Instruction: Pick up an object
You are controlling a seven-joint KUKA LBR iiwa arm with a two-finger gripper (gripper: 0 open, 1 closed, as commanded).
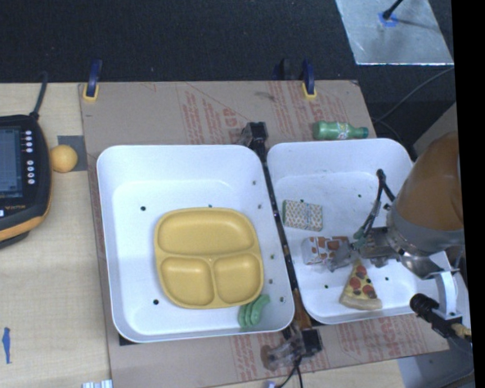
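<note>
I am reaching in from the right over the right bin [338, 154], and my pincer [350, 254] is hanging low above its floor — whether it is gripping anything, I cannot tell. Just beside its tip a small red-and-white packet [317, 248] is lying flat, and a patterned green-and-white card [303, 216] is lying a little further up. A pizza slice [361, 289] is sitting near the front edge of the same bin. In the left bin [126, 237] a yellow divided tray [208, 256] is resting, with a green toy [254, 311] at its front right corner. A green bottle [340, 130] is lying on the cardboard behind the right bin.
</note>
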